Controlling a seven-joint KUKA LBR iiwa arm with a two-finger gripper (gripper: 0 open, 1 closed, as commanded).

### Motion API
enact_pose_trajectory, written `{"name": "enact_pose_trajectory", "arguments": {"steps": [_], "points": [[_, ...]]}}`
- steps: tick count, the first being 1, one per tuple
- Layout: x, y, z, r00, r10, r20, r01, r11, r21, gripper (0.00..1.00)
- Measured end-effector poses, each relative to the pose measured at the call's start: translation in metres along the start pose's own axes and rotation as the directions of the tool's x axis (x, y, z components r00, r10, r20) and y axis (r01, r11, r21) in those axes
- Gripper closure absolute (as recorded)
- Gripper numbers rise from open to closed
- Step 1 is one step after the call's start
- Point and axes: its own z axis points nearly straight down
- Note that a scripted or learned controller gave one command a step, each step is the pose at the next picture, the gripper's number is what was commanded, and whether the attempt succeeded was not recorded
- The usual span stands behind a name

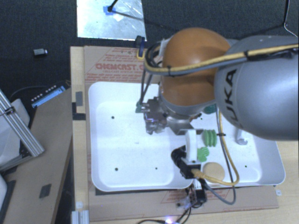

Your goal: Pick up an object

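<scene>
Green ridged object [209,137] — lying in the right bin [261,169], not yet grasped. Hovering gripper [152,120] — finger state impossible to tell. Probably needing repositioning before descending.

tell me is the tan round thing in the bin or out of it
In. The tan round thing lies on the right bin's floor, near its front rim.

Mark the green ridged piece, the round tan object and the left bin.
green ridged piece [209,138]: camera view, on its ribbed top.
round tan object [215,171]: camera view, on its domed top.
left bin [112,143]: camera view, on its bare floor.
</scene>
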Motion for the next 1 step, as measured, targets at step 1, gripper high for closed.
{"name": "enact_pose_trajectory", "arguments": {"steps": [1], "points": [[0.0534, 0.0061, 0.0035, 1.0, -0.009, -0.005, 0.009, 1.0, -0.008, 1.0]]}}
